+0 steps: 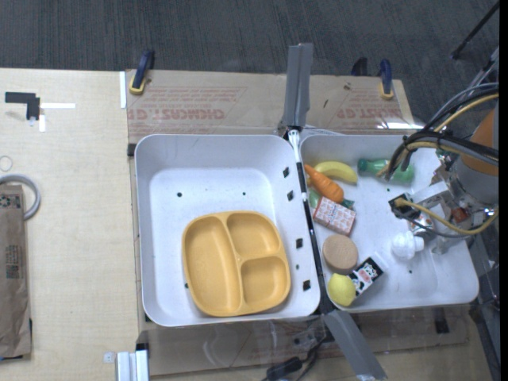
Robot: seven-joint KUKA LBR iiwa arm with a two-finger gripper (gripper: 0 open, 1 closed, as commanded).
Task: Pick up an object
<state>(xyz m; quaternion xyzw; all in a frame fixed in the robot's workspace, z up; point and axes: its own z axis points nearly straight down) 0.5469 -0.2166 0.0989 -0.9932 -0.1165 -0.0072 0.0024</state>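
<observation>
Gripper (419, 227) hangs low in right bin (444, 286), just above a small white object (406, 246); jaw state cannot be told.

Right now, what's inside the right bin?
Along the right bin's left side: banana, carrot, red snack packet, tan disc, lemon, small cow-print carton. Green item at back, white object mid-bin. The arm covers the right part.
</observation>
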